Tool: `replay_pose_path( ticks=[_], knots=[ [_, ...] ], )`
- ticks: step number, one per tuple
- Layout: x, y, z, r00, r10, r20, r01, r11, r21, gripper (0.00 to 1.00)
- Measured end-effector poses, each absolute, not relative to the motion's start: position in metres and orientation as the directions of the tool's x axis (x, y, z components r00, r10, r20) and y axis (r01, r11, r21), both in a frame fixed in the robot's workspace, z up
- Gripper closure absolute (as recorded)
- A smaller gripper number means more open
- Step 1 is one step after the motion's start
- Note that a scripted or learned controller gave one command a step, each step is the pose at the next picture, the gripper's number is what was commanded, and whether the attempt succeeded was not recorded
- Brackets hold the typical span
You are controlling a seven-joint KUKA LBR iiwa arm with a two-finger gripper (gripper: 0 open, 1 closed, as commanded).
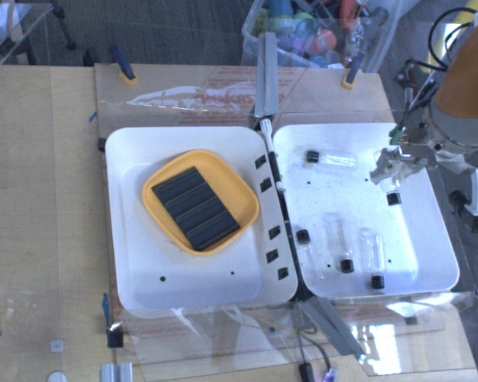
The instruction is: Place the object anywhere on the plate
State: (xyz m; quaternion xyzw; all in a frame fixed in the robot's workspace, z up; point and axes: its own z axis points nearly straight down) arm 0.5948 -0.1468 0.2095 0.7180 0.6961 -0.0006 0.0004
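A yellow plate lies in the left bin, turned at an angle. A dark ribbed rectangular block rests flat on the plate's middle. My gripper hangs over the upper right part of the right bin, far from the plate. A small black-capped piece lies just below the gripper, and I cannot tell whether they touch. I see nothing held in the gripper.
Several clear vials with black caps lie scattered in the right bin, one at the top and two lower down. A ridge with black clips divides the bins. A clear tub of toys stands behind.
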Motion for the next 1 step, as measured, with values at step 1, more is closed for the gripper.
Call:
replay_pose_path(
  ticks=[1],
  knots=[
    [0.5948,-0.1467,0.2097,0.031,1.0,-0.001,1.0,-0.031,0.0,0.0]
  ],
)
